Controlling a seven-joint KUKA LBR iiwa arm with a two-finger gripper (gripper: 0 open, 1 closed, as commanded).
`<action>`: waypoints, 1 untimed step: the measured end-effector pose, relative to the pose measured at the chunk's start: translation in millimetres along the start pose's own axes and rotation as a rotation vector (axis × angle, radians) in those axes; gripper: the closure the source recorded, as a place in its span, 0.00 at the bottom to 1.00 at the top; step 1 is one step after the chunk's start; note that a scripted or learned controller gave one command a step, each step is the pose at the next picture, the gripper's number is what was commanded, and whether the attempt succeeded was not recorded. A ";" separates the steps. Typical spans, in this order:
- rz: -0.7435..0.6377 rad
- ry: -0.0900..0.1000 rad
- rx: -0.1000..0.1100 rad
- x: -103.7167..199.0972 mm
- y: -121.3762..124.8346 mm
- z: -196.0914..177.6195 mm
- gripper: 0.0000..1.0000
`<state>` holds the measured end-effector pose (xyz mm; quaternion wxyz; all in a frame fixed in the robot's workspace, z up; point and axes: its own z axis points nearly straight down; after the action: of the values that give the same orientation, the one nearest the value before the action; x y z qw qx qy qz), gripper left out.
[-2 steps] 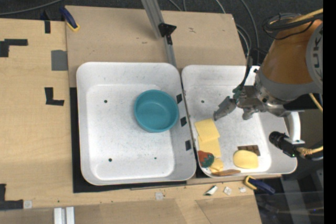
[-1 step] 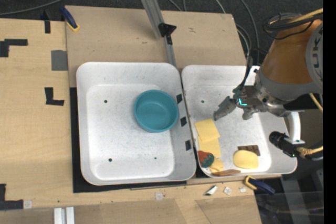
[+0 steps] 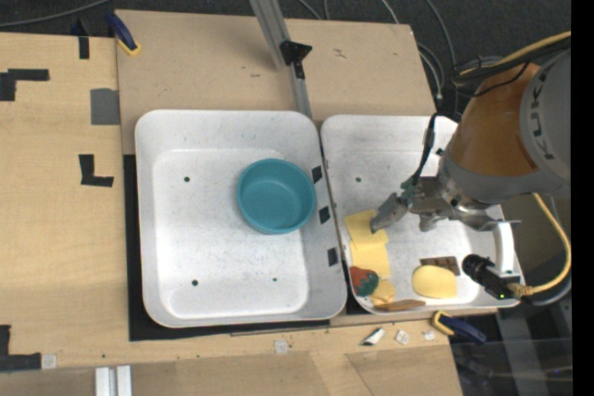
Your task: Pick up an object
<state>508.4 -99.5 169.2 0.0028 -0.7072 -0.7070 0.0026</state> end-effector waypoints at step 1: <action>0.000 0.001 0.003 -1.6 -5.7 63.6 0.00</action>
<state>502.2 -101.1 105.7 0.0042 -0.7070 -0.7072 0.0030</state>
